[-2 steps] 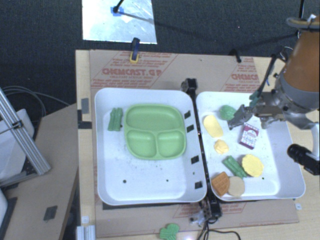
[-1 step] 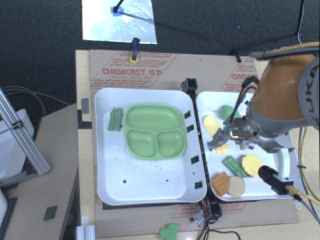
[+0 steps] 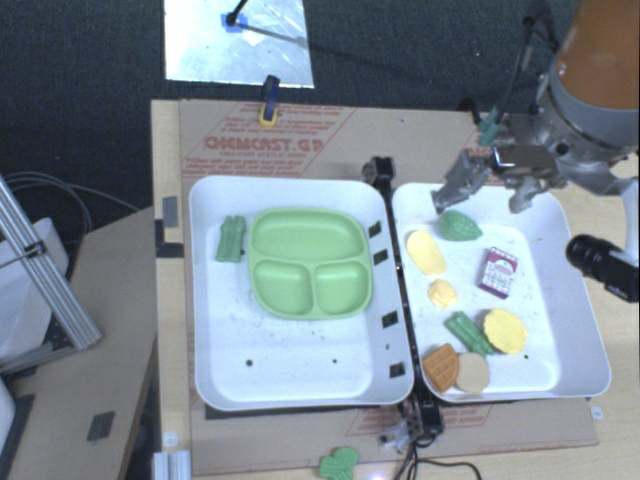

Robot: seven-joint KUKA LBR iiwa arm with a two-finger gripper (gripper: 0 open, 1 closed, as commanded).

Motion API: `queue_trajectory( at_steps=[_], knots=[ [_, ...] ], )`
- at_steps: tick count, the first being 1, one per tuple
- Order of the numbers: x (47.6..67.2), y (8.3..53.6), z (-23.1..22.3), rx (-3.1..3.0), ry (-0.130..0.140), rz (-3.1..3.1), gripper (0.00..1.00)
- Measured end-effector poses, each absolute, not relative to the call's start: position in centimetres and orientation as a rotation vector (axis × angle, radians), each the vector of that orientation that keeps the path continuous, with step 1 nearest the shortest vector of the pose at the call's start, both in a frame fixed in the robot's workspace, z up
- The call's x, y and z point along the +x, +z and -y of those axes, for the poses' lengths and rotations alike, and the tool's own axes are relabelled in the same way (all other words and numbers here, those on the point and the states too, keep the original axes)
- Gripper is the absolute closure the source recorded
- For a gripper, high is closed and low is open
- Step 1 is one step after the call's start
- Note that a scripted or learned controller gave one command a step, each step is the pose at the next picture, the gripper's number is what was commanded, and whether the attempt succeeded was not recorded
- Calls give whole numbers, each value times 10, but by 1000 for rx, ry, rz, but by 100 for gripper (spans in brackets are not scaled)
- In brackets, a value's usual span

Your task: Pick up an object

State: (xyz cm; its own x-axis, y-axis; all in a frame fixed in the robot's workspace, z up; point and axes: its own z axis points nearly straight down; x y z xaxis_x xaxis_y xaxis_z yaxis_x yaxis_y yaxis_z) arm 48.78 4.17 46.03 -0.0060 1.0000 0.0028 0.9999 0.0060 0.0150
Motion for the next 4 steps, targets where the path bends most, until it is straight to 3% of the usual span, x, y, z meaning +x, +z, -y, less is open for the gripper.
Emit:
queue_trajectory(
  at_steps=[1,2,3,4],
  knots=[
    [488,467,-41,2206,9,-2229,100],
    [485,311,-101,2217,-15,-2237,100],
    [487,291,-14,2226,-3,-2213,100],
    [511,251,-82,2216,-1,-2231,100]
  ],
)
